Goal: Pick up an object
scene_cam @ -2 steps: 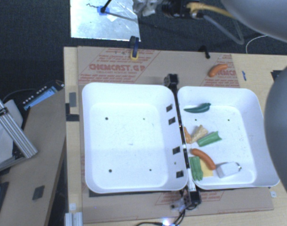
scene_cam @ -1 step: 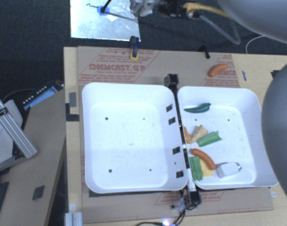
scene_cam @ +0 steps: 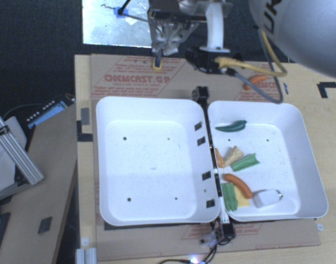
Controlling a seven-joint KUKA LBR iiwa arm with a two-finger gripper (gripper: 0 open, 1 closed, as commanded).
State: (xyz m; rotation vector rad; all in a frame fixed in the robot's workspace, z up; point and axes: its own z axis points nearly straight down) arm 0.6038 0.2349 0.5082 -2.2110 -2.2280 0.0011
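Desk (scene_cam: 140, 73) carries two bins | right bin (scene_cam: 300, 147) holds pepper (scene_cam: 231, 126), sausage (scene_cam: 238, 184) | tool (scene_cam: 167, 49) above desk's far edge | we cannot tell its state

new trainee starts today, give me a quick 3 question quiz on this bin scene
1. True or false: the small items all lie in the right bin.
2. Which item lies nearest that bin's far rim? A) dark green pepper B) white block C) orange sausage
3. Where is the gripper: over a bin or beyond the bins' far edge?

Key:
1. True; the left bin holds none.
2. A
3. Beyond the far edge, above the cardboard sheet.
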